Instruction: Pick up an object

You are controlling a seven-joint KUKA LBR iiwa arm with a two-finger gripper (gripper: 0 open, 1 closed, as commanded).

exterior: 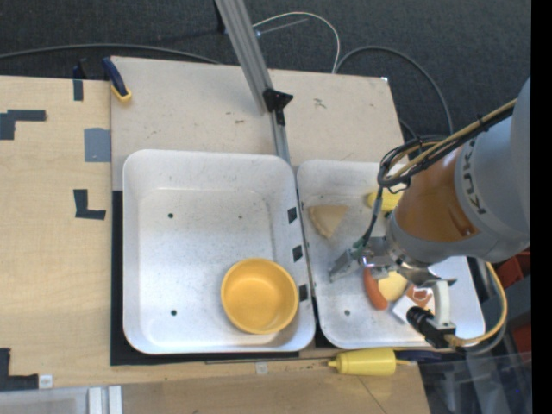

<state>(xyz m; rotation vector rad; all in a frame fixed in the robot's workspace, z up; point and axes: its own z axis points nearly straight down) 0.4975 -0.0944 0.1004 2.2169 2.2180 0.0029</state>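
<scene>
My gripper (347,263) hangs low over the middle of the right bin (343,317), below the grey arm with its orange band (431,205). Just right of it lie an orange-red oblong piece (376,292) and a pale yellow piece (392,286). A tan wedge (326,220) rests at the bin's upper left, apart from the gripper. A yellow object (376,200) peeks out from under the arm at the bin's top. A white and red item (422,297) sits near the right wall. The arm hides much of the bin's right half.
The left bin (155,231) holds a yellow bowl (259,295) near its lower right corner. A grey pole (250,50) slants down to the divider between the bins. A yellow handle-like object (366,362) lies on the bench below the right bin. Cables loop behind the bins.
</scene>
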